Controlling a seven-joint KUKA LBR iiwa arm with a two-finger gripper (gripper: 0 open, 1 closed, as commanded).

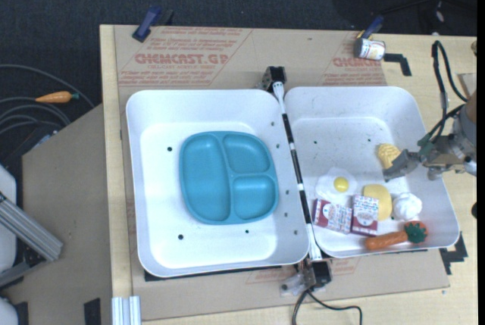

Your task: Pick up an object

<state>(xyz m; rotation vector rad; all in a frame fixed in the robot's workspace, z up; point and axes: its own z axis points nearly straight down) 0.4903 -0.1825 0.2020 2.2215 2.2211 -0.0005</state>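
Observation:
The right bin (356, 107) holds several toy foods in its near right part: a fried egg (336, 185), two small red cartons (332, 214) (365, 210), a yellow round piece (379, 198), a white garlic-like piece (408, 204), an orange carrot with a green top (390, 239) and a yellow piece (389, 155) further back. My gripper (413, 167) hangs over the bin's right side, just right of that back yellow piece and above the white piece. Nothing shows held in it.
The left bin (151, 164) carries a blue divided plate (227, 176). A black hinge strip (290, 157) runs between the bins. Cables (447, 81) hang by the arm (455, 149) on the right. A small can (370, 50) lies on the bench behind the right bin.

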